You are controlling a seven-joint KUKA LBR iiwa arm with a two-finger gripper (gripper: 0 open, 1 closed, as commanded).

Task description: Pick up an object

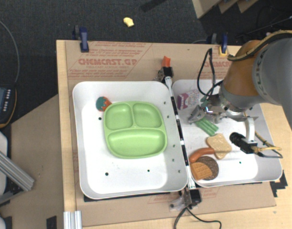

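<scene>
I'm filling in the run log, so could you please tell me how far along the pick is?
Done: the arm is over the right bin. In hand: the gripper sits low beside the green piece; no grasp is visible. Left: grasping and lifting. The toast, sausage and cookie lie untouched.

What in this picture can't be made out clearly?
- The tool, camera view: the arm's wrist covers most of it, so its grip can't be judged.
- The right bin: the arm hides its far corner.
- The purple packet: print too small to read.
- The small round object beside the green plate: too small to identify.
</scene>
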